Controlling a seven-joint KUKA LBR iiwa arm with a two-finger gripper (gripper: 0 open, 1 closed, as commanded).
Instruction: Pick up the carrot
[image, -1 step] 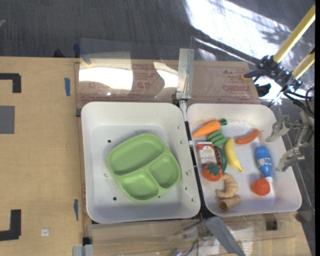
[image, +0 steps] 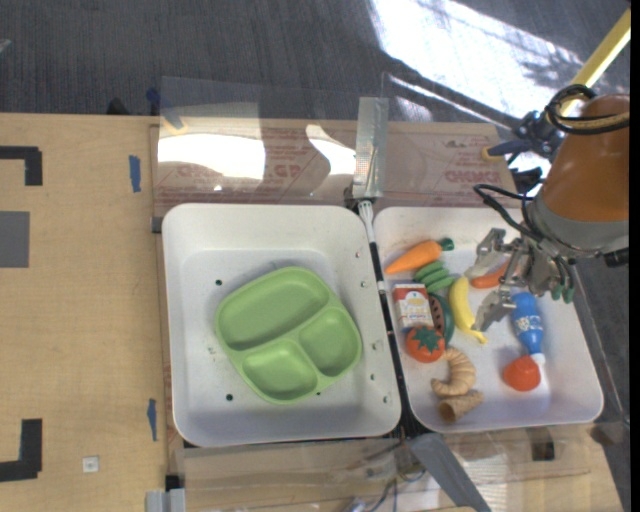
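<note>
The carrot (image: 414, 256) lay at the far left of the right bin (image: 580, 400), its long axis slanting, green top pointing far-right, tip near-left. A green pod (image: 436, 278), a banana (image: 462, 308) and a small carton (image: 412, 306) crowded its near side. My end effector (image: 508, 280) hovered to its right; I could not tell its state.

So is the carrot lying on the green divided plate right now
No, the carrot lies in the right bin beside the other toy foods, while the green plate sits in the left bin.

The carrot (image: 414, 256), orange with a green top, is seen lying tilted, its green end toward two o'clock, in the right bin's eleven o'clock corner.
</note>
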